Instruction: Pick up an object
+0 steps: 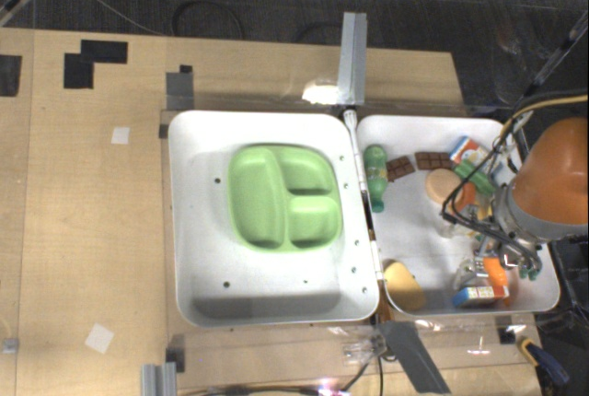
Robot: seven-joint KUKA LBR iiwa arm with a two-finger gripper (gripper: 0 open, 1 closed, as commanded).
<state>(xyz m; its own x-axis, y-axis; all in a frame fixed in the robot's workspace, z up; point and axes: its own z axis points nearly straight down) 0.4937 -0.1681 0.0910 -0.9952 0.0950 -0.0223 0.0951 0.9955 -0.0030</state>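
Gripper [492, 267] low in right bin [419, 242], finger state can't tell. Small box [480, 296] beneath: likely light, stiff; grip across its narrow sides.

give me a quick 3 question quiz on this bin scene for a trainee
1. True or false: the green divided tray lies in the right bin.
2. Which lies nearest the divider between the bins? A) green bottle B) orange and blue box C) round tan disc
3. Fill in: the gripper hangs over the ___ bin.

Key: 1 false, it lies in the left bin. 2 A. 3 right.
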